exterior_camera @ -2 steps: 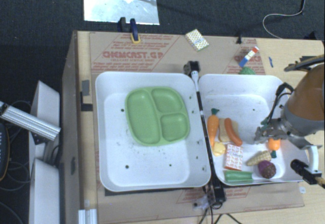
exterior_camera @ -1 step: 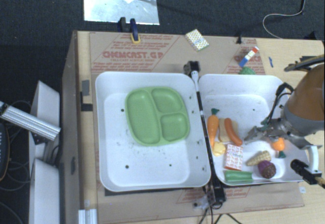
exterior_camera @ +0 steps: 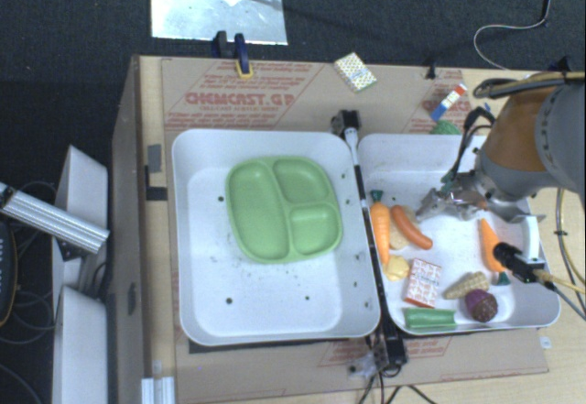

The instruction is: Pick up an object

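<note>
Gripper [exterior_camera: 438,202] hovers; board [exterior_camera: 240,100] reads "CHEMCAST GP".

grey arm [exterior_camera: 558,132], orange band (black cables)

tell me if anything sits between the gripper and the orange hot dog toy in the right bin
Nothing visible does. The gripper hangs over bare floor of the right white bin, and the orange hot dog toy lies just to its left in the camera view. The long orange carrot lies beyond the toy, not between.
</note>
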